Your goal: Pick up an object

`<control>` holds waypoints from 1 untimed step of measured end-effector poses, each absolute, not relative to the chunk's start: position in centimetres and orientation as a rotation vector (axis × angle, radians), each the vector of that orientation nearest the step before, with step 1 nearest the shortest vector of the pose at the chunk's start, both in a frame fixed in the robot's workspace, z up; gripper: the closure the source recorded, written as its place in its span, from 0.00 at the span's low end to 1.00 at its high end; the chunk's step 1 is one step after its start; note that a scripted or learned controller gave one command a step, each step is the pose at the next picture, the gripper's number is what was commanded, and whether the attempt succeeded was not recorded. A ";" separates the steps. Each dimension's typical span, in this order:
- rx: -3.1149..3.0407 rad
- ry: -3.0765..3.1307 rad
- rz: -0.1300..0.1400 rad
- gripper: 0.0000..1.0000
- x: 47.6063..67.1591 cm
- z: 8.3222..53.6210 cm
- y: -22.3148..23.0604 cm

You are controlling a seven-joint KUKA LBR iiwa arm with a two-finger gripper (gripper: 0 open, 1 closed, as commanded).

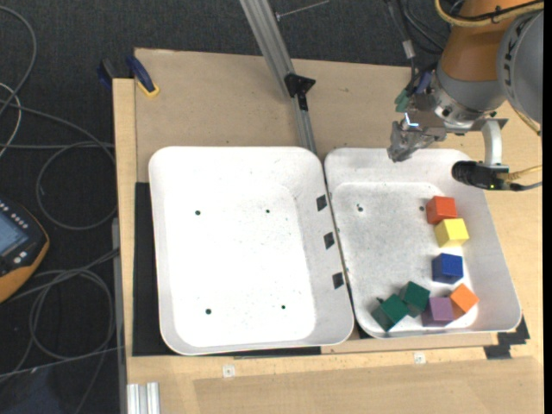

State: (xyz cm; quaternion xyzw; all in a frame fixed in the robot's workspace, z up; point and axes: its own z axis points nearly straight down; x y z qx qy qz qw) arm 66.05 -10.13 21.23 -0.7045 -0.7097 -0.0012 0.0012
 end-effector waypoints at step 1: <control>-2.213 -2.231 -0.007 1.00 66.8 22.4 -3.8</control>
